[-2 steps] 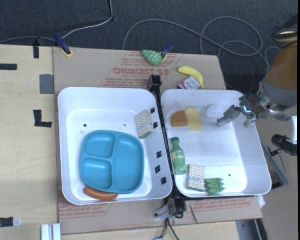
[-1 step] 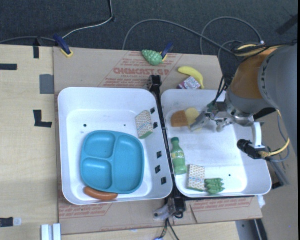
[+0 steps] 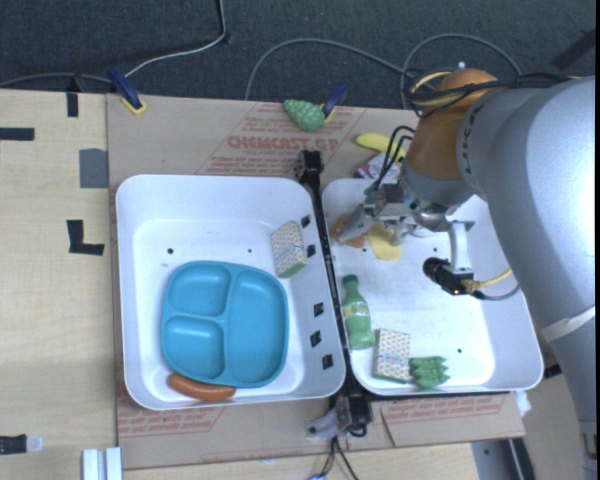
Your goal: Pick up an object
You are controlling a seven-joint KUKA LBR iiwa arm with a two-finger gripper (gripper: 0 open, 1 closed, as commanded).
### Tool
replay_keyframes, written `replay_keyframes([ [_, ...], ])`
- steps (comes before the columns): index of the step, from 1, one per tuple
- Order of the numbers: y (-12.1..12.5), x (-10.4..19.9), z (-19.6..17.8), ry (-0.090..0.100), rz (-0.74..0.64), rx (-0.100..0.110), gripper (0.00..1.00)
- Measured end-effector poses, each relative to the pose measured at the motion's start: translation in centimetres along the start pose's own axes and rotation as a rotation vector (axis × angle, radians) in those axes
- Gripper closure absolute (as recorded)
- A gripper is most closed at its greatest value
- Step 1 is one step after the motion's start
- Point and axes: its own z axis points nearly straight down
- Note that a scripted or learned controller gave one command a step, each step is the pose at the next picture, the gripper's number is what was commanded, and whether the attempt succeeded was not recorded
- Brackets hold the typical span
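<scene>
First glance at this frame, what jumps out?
The bulky grey arm with its orange band fills the right side, its tool low over the far end of the right bin beside a yellow item. Next is the big blue divided plate in the left bin, with an orange sausage at its near edge.

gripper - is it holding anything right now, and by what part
Cannot be told. The gripper is low in the right bin, over a yellow object, but the view hides any hold.
</scene>
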Motion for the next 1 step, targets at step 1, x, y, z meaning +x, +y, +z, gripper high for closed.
replay_keyframes([
  [1, 2.72, -0.55, 0.25, -0.005, 0.000, -0.005, 0.00],
])
